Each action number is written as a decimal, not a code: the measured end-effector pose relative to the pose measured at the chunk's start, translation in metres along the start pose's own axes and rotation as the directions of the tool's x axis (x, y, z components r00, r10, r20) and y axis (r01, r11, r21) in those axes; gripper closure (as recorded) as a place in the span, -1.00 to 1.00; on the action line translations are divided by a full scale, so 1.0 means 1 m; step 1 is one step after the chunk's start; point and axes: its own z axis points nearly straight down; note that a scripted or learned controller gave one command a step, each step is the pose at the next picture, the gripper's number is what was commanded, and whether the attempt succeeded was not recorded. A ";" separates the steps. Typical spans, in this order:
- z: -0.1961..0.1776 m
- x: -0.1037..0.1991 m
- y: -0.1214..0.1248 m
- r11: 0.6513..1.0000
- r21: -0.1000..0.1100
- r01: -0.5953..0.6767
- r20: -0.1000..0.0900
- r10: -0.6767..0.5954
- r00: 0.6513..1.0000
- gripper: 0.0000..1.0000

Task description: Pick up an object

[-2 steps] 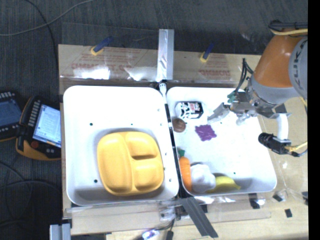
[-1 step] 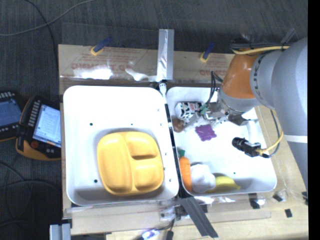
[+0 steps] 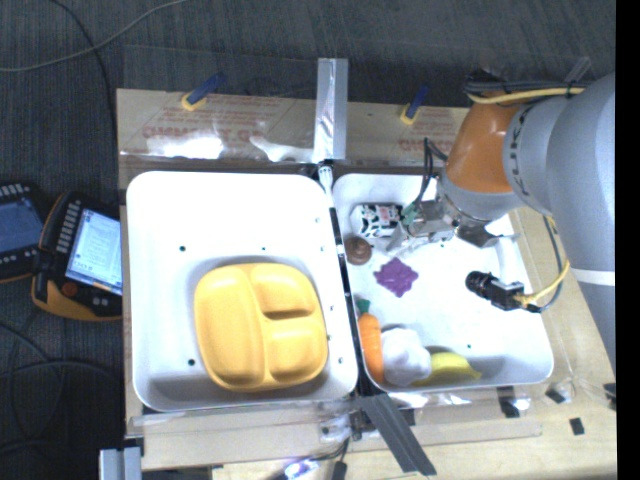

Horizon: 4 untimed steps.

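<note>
The right bin point(image 3: 520, 298) holds several small objects: a black-and-white toy point(image 3: 376, 220) at the back left, a brown ball point(image 3: 358, 251) beside the dividing wall, a flat purple piece point(image 3: 397, 276) in the middle, an orange carrot point(image 3: 369, 343), a white lump point(image 3: 402, 355) and a yellow banana-like piece point(image 3: 452, 367) along the front. My gripper point(image 3: 420, 222) hangs low at the bin's back, just right of the black-and-white toy and above the purple piece. The wrist body hides how the fingers stand.
The left bin point(image 3: 170, 228) carries a yellow divided tray point(image 3: 260, 323). A black cable fitting point(image 3: 495, 288) hangs from the arm over the right bin. The grey arm with its orange band point(image 3: 490, 153) covers the bin's back right corner. A handheld pendant point(image 3: 75, 253) lies left of the bench.
</note>
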 end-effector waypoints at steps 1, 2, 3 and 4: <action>0.000 0.000 0.000 1.000 0.000 0.000 0.001 0.000 1.000 -1.00; 0.010 0.016 -0.068 0.995 -0.017 -0.096 0.009 0.096 0.995 -1.00; 0.011 -0.020 -0.016 0.998 -0.013 -0.062 0.004 0.062 0.998 -1.00; 0.012 0.003 0.032 0.999 -0.004 -0.048 0.008 0.048 0.999 -1.00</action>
